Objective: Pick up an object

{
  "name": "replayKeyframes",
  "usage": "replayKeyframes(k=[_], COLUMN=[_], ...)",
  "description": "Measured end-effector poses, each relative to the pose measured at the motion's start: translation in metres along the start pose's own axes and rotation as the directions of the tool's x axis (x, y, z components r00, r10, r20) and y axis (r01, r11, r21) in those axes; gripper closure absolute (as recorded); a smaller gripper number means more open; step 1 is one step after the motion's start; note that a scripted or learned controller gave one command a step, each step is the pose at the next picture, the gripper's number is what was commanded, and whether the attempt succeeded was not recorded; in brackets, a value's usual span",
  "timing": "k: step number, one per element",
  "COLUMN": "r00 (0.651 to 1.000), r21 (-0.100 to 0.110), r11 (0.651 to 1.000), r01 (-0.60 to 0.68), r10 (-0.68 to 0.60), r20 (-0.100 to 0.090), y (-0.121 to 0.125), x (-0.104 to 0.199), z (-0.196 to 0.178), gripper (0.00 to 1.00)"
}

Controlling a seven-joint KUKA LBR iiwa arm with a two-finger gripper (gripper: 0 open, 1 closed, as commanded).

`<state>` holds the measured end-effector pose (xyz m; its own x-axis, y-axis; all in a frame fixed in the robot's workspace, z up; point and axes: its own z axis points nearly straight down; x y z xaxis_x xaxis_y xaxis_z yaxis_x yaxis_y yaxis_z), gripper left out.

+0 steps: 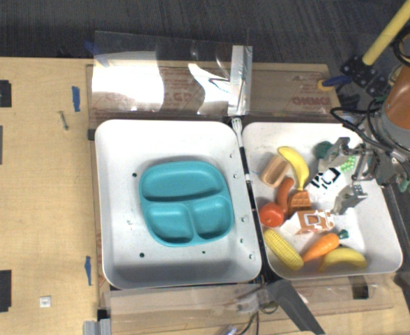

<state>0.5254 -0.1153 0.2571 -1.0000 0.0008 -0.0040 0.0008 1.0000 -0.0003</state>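
The right bin (390,236) holds several toy foods: a yellow banana (295,163), a tan bread piece (275,170), a red tomato (272,215), a corn cob (283,248), an orange carrot (321,245) and a second yellow fruit (344,258). An orange-and-white box (315,220) lies mid-bin. My gripper (343,173) hangs over the bin's right half, open, one finger (337,147) toward the back and the other toward the front. A small black-and-white item (325,179) lies just left of the gap; I cannot tell if it touches the fingers.
The left bin (114,152) holds a teal divided plate (186,202). A clear plastic sheet (163,82) and a metal bracket (239,79) stand behind the bins. Cables and a yellow pole (393,23) crowd the far right beside the arm.
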Motion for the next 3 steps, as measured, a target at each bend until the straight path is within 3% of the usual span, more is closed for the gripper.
replayKeyframes(k=[1, 2, 3], r00=[0.998, 0.997, 0.977], r21=[0.002, 0.001, 0.002], r11=[0.998, 0.997, 0.977], r01=[0.064, 0.072, 0.211], r10=[-0.064, -0.072, -0.211], r20=[0.009, 0.009, 0.006], y=[-0.004, -0.039, -0.013], x=[0.039, 0.038, -0.039], z=[0.147, 0.167, 0.169], gripper=[0.0, 0.0, 0.0])
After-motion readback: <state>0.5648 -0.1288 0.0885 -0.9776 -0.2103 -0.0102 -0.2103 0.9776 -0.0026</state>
